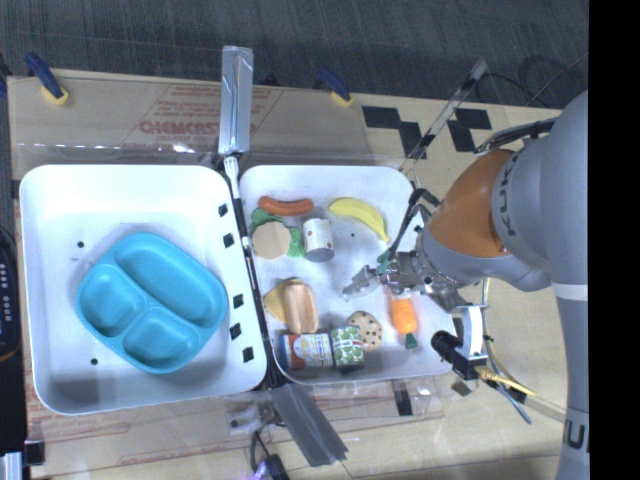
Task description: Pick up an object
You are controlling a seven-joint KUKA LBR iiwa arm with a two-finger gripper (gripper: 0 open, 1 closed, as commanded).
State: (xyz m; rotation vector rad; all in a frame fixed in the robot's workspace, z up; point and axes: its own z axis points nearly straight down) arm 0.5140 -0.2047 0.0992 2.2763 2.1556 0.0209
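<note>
The right bin (390, 183) holds several toy foods: a hot dog (285, 207), a yellow banana (358, 215), a small burger (270, 238), a white cup (318, 238), a bread loaf (297, 305), a cookie (365, 330), a lying bottle (318, 349) and an orange carrot (402, 316). My gripper (372, 276) hangs over the middle right of this bin. It is just above and left of the carrot, right of the bread loaf and below the banana. I see nothing held in it.
The left bin (60, 208) contains a blue divided tray (150, 298). A metal clamp bar (235, 98) stands at the back between the bins. The arm's orange band (470, 213) overhangs the right bin's right wall.
</note>
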